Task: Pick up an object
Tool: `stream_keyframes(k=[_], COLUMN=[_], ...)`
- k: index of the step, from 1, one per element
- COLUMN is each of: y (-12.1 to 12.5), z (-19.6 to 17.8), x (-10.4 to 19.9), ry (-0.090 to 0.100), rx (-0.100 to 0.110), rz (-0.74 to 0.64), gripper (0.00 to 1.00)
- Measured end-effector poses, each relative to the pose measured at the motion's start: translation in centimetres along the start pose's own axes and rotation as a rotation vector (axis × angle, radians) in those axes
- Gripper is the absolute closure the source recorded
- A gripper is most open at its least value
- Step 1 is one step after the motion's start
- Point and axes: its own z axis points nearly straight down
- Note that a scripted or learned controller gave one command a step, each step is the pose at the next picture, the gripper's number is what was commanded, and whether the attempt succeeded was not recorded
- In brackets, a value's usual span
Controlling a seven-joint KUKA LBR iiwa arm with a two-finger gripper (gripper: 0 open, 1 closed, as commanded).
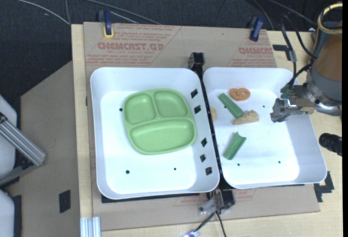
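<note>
Lowest in the right bin point(304, 170), toward its front edge, lies a short green stick point(234, 145), stiff-looking and light; gripping across its narrow middle seems safest. Nearer the back edge sit another green stick point(229, 105), a tan lump point(246, 117) and an orange pretzel point(238, 93). I cannot tell how the gripper point(278, 111) stands.

A single fixed camera is looking down at a slant from above the bench point(163, 40), taking in both white bins point(103, 122) side by side from fairly far, with the arm point(326, 75) entering at the right.
</note>
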Motion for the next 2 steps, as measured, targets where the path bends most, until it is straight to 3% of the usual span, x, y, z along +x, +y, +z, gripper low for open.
stream_keyframes(k=[2], y=[-0.3], z=[-0.8], x=[10.3], ry=[0.002], rx=[0.004], rz=[0.0], gripper=[1.0])
